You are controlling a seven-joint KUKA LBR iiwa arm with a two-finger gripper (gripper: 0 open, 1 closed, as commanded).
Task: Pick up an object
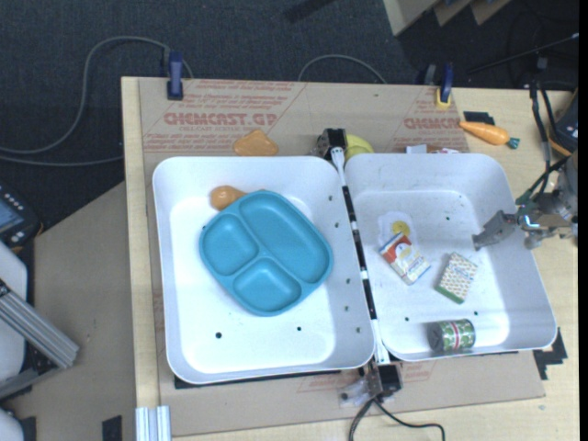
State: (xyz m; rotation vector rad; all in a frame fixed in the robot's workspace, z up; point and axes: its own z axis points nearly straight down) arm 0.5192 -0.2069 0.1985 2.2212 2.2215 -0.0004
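Nothing lifted yet, jaws at the right bin's edge

The jaws [487, 235] reach in over the right bin's [432, 177] right rim, spread apart with nothing between them, so the pick is all still to do. In that bin lie 3 candidates: a small packet [401, 254] near the middle, a patterned box [457, 277] just right of it, and a can [451, 335] on its side by the front rim. The box is nearest, with bare floor around it. The left bin [184, 329] holds a blue divided tray [265, 252] and an orange piece [224, 196] tucked at its back edge
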